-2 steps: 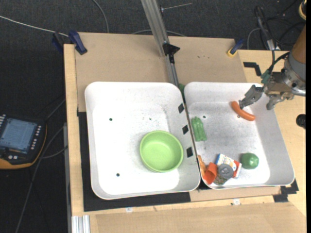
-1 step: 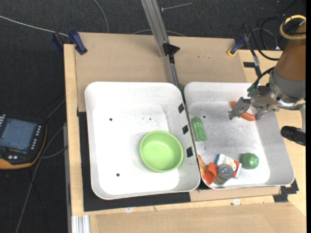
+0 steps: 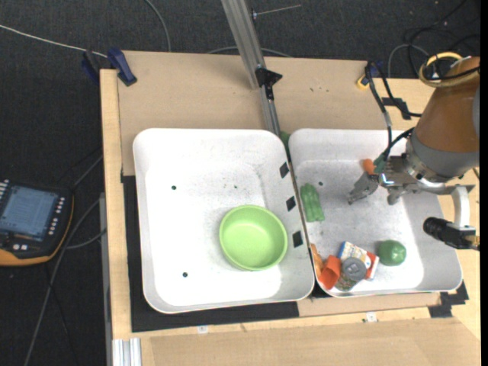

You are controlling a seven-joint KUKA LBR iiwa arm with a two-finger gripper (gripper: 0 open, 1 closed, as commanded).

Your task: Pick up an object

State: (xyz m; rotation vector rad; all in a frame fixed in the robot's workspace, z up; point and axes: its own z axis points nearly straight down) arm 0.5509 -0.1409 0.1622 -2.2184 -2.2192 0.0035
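Nothing lifted yet: gripper spread open, empty, above right bin; green ball, green block, packet pile untouched. Descent, grasp, lift left.

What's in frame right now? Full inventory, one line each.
bins: 2, white, side by side on the bench
bowl: 1, light green, left bin, near its front right corner
long green piece: 1, green, right bin, by its left wall
round green object: 1, dark green, right bin, front right
cluster of small items: several, orange, white and grey, right bin, front edge; too small to identify
pendant: 1, orange and grey, floor left of the bench
metal post: 1, grey, rear of the bench
arm: 1, grey with orange band, over the right bin
gripper: 1, fingers open, nothing between them
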